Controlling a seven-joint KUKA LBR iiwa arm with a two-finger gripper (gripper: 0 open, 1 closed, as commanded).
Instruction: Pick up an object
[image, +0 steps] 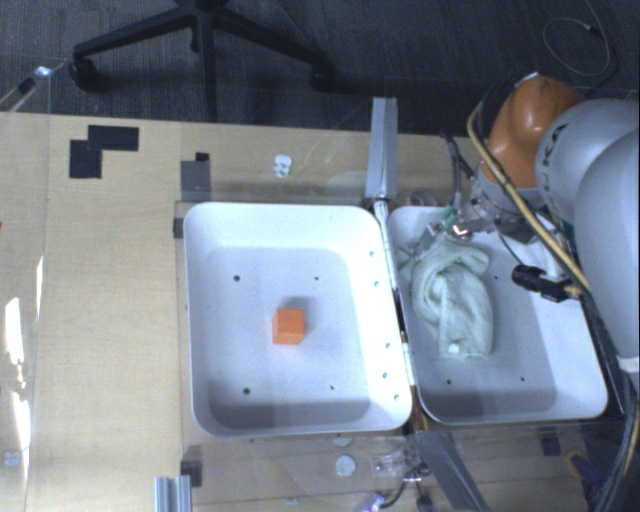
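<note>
- Bench, light wood, takes up the left of my camera view; black tape marks sit on it at about 10 o'clock from the left bin.
- Left bin, white and shallow, carries one orange cube near the middle of its floor, a touch toward 6 o'clock. The cube stands alone, well apart from every wall.
- Metal divider post rises at 12 o'clock from the seam where the two bins meet.
- Right bin holds a crumpled pale cloth, bunched in its left half and running from roughly 12 toward 6 o'clock.
- Gripper sits low over the right bin's far edge, at 12 o'clock from the cloth and just beside its upper end. I cannot tell from this feed whether it is parted or closed, nor whether it touches the cloth.
- Arm, grey with its orange band, comes in from 2 o'clock; dark cables trail across the bin's right side.
</note>
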